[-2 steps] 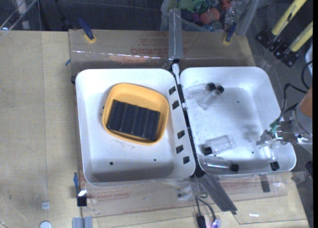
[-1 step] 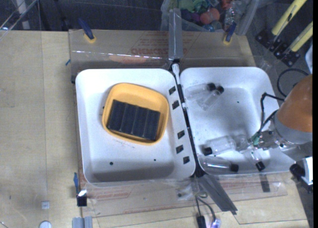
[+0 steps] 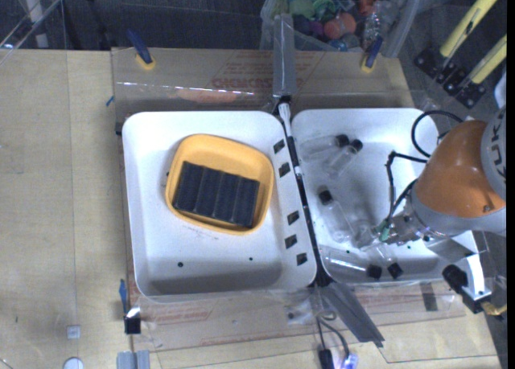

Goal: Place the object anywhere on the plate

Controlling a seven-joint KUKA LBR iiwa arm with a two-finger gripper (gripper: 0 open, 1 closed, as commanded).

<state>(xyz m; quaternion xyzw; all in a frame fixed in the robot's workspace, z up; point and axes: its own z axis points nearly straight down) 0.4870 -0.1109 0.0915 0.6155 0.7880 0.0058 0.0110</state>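
Down in the right bin, the claw's grip state cannot be told.

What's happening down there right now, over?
Arm low over right bin. Dark ridged block sits on yellow plate, left bin. Nothing blocking.

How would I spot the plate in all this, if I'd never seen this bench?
Find the two shallow white bins side by side; take the left bin. In it sits a yellow, rounded-square plate, with a dark ribbed rectangular slab lying on it. It is the one brightly coloured thing in either bin.
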